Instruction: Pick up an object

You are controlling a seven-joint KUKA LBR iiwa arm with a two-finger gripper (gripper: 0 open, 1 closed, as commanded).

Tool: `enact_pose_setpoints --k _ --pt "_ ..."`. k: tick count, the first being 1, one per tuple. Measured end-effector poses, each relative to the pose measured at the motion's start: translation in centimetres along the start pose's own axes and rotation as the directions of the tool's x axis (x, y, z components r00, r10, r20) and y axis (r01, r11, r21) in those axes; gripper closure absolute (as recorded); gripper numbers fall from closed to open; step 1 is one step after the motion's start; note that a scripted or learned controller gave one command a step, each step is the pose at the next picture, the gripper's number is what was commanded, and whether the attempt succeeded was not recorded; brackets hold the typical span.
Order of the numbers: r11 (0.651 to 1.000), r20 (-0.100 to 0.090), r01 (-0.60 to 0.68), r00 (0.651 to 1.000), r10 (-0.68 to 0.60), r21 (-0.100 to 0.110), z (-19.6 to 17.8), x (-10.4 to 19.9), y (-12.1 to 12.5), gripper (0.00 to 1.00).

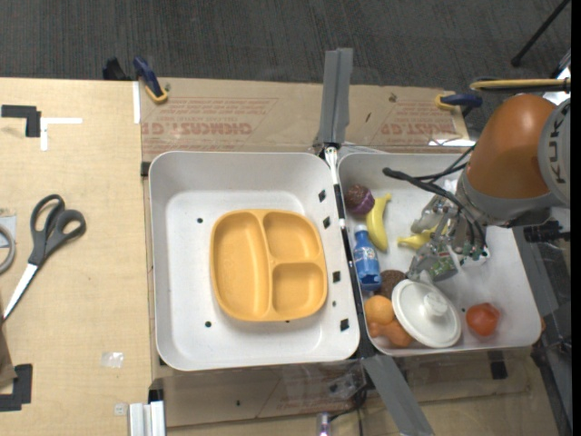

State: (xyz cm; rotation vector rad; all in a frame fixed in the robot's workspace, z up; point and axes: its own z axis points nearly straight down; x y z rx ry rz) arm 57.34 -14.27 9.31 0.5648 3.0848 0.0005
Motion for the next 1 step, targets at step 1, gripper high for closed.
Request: enact_pose_setpoints --k 1 --pt "1.0 0.004 0.002 1.0 -0.002 0.001 -0.97 -0.13 0.06 1.0"
